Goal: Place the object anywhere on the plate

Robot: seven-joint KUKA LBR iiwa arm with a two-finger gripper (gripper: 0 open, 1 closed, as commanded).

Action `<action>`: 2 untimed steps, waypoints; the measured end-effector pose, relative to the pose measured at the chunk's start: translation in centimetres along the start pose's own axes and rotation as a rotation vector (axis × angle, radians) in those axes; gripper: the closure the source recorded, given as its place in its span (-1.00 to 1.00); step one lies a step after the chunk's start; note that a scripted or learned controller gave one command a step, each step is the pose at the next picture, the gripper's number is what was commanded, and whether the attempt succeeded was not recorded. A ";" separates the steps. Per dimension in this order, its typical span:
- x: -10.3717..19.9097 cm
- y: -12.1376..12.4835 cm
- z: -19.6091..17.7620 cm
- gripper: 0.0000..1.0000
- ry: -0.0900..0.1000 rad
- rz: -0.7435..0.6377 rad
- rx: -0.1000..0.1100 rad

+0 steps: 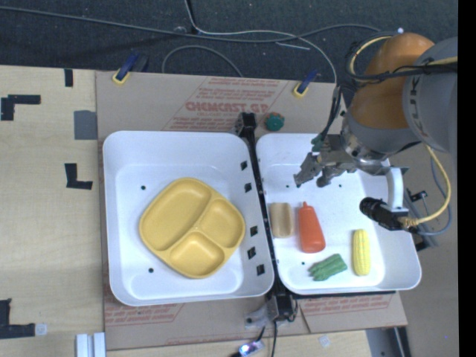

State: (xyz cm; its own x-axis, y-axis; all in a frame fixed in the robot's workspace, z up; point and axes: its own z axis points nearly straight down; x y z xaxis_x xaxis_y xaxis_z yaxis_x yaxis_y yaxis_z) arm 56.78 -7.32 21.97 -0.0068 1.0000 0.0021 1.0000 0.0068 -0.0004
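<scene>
Two shallow white bins sit side by side on the worktop, the left bin toward its left side and the right bin toward its right edge, their inner walls meeting along a dark divider. A yellow plate with three compartments lies tilted in the middle of the left bin, nothing resting on it. The right bin holds four food items along its near half: a tan bread-like piece just beside the divider, an orange-red carrot-like piece right next to it, a green vegetable piece close to the near wall, and a yellow corn cob toward the right wall. The arm reaches in from the worktop's right edge, and its pincer hangs over the far half of the right bin, apart from all four items. Its fingers are spread and hold nothing. A small teal object lies on the cardboard just beyond the far wall of the right bin.
</scene>
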 end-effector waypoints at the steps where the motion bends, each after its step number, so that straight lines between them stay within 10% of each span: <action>1: 5.6 1.3 1.0 1.00 -0.001 0.000 0.002; 2: 10.4 2.3 -0.1 1.00 0.000 0.001 0.000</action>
State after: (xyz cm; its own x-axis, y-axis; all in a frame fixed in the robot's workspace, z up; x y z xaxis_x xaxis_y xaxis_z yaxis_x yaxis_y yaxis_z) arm 59.00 3.09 22.09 -0.0060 1.0000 0.0018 1.0000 0.0061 -0.0005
